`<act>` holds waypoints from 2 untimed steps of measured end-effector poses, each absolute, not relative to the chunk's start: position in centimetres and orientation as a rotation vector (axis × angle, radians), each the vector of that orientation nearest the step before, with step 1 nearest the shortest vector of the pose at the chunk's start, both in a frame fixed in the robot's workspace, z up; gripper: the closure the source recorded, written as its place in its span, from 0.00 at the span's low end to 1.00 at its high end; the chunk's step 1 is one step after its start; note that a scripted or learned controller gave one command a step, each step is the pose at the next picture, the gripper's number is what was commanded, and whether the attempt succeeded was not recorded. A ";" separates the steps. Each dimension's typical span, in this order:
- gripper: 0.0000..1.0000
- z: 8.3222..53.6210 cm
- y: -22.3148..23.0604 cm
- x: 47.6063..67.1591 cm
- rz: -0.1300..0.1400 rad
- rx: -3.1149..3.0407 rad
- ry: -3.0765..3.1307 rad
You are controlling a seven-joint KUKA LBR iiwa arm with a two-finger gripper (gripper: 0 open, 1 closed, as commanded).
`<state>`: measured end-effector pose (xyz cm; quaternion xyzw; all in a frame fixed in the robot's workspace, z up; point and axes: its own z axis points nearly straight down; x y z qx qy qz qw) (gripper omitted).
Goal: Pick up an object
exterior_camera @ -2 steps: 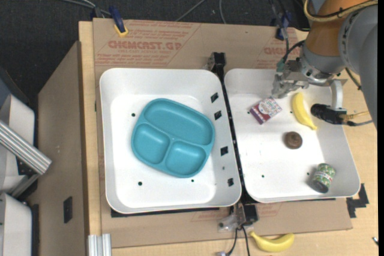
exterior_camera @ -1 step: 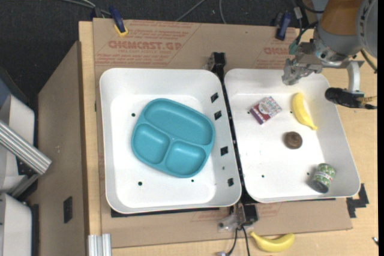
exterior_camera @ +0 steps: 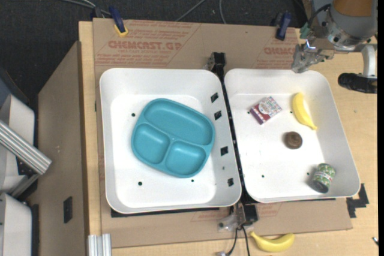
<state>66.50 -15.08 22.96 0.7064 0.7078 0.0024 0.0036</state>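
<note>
Above right bin's (exterior_camera: pixel 336 129) far rim: gripper (exterior_camera: pixel 306 63), finger state unreadable | nearest target banana (exterior_camera: pixel 303 111) in that bin, just toward the camera | long axis runs near-far, slightly slanted

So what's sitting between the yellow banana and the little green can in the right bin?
In the camera view, a small brown round thing lies between the banana and the green can, on the white bin floor.

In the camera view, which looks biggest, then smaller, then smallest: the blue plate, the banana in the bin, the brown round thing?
1. Blue plate, by far the largest.
2. Banana in the right bin.
3. Brown round thing, the smallest.
All lie at about the same depth, so the order is safe.
</note>
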 end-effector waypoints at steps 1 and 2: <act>1.00 25.7 -15.0 66.6 0.005 2.217 2.221; 1.00 24.3 -9.4 65.4 -0.001 2.218 2.231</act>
